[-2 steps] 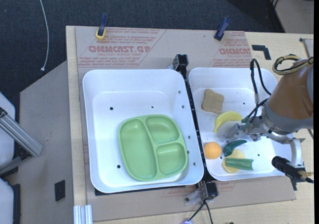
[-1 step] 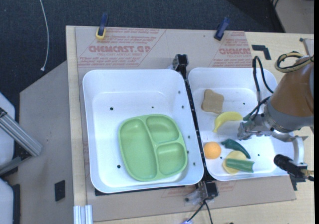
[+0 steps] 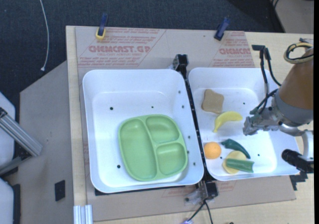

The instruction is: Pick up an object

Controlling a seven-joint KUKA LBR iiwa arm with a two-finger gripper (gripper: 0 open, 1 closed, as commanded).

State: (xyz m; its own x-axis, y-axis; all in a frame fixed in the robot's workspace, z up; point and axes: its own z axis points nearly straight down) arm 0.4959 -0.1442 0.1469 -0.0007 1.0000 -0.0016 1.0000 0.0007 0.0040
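The right bin (image 3: 259,79) holds several toy foods. A tan bread slice (image 3: 213,101) lies at the back, with a yellow banana (image 3: 226,119) just in front of it. An orange ball (image 3: 213,151) rests by the bin's left wall. Beside it lie a dark green pepper (image 3: 234,146) and a yellow piece (image 3: 230,166) with a green pod (image 3: 241,165) across it. My gripper (image 3: 250,127) hangs over the middle of this bin, just right of the banana and above the dark green pepper. Nothing shows in its grasp.
The left bin (image 3: 99,93) carries a green divided plate (image 3: 152,147). The arm's grey and orange wrist (image 3: 298,93) covers the right bin's right side. Clamps (image 3: 180,61) join the bins at back and front. A black cable (image 3: 264,73) runs along the arm.
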